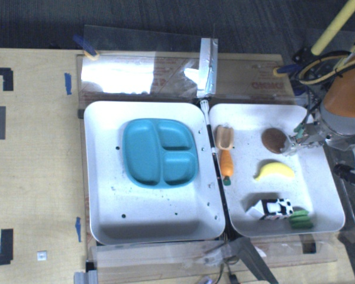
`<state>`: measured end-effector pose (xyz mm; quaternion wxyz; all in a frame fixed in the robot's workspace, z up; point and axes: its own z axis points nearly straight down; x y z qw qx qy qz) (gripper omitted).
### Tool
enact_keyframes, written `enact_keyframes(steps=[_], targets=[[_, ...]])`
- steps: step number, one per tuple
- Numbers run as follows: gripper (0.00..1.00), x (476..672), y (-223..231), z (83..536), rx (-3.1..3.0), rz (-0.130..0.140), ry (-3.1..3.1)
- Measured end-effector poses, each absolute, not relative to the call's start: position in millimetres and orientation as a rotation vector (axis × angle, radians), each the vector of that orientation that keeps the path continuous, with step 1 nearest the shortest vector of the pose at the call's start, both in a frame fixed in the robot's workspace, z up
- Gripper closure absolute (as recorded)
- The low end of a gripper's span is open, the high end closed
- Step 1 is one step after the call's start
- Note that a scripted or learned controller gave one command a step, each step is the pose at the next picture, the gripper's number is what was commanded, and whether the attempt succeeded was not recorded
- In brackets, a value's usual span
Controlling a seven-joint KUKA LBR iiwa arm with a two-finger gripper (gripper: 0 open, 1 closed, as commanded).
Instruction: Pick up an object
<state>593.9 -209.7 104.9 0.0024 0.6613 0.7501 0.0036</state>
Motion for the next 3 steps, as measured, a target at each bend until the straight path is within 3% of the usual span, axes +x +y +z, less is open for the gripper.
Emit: enact_keyframes(steps=[1, 2, 3], targets=[[1.00, 555.2, -159, 112, 2.283, 0.000, 2.162], [0.00, 555.0, -160, 112, 2.284, 0.000, 2.162], [0.00, 499.0, -142, 87, 2.269, 0.007, 2.167]])
